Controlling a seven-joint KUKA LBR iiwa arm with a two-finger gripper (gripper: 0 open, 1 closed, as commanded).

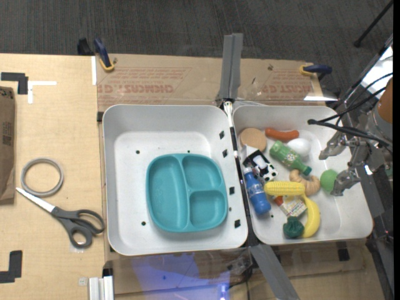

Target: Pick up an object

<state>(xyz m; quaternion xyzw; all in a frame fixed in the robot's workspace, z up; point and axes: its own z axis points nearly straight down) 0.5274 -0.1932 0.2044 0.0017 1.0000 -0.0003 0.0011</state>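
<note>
Two white bins side by side on the bench. Left bin (119, 167) holds a teal divided plate (187, 192), three compartments, sitting flat near the middle. Right bin (350, 220) has the clutter, all bunched toward its left half: green bottle (289, 155) lying on its side with a white label, a white egg-shaped piece (300, 145) just beyond it, an orange-red sausage (282, 133) at the far side, a tan flat bun or cookie (253, 137) far left, a black-and-white cow-pattern toy (265, 167), a blue bottle (255, 192) lying along the left wall, a corn cob (284, 188) yellow and lying crosswise, a banana (311, 216) curved toward the near edge, and a dark green broccoli (293, 228) touching the banana's near end. A light green round thing (329, 180), maybe a lime or small apple, sits right of the corn, apart from the pile. Gripper (342, 167) hangs over the right half of that bin, coming in from the right; fingers (329, 147) look spread apart with nothing between them, though the angle is poor and cables clutter it. One finger tip ends just right of the green round thing, can't tell if touching. Outside the bins, on the left of the bench: scissors (65, 217) with grey handles and a tape roll (42, 175).
</note>
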